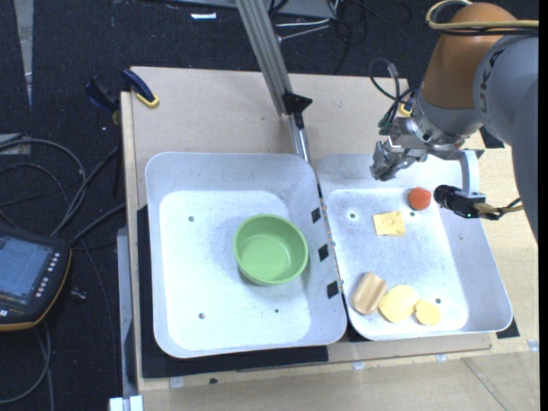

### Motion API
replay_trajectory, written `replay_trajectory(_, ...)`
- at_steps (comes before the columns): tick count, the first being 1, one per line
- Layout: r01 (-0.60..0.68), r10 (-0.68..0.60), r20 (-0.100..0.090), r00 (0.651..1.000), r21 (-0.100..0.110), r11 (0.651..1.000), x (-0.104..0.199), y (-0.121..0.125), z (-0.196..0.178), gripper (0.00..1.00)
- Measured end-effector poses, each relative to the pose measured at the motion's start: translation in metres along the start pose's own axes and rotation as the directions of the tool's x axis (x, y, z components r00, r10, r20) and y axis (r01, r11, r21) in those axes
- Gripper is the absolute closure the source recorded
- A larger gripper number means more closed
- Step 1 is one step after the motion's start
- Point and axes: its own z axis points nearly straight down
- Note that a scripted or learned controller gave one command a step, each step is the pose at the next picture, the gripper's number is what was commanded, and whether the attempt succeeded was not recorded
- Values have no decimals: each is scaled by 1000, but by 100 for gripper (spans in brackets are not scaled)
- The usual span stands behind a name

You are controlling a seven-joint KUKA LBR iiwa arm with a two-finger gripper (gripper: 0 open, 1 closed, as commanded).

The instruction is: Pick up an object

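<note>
My gripper (385, 166) hangs over the far edge of the right bin (479, 264), pointing down and to the left, with nothing seen between its fingers. A small red ball (419, 199) lies just to its right near the bin's far wall. A yellow cheese-like square (390, 223) sits a little below the gripper. Near the front of the right bin lie a tan bread-like piece (368, 292), a round yellow piece (399, 303) and a smaller yellow piece (428, 313). A green bowl (271, 248) stands upright in the middle of the left bin (180, 229).
A slanted metal pole (267, 50) runs from the top down to the divide between the two bins. A blue and yellow clamp (137, 86) grips the bench's far left corner. A handheld pendant (26, 276) lies off the bench at left.
</note>
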Motion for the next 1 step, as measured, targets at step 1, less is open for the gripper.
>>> replay_trajectory(1, 0, 0, 0, 1000, -1, 1000, 6, -7, -51, 100)
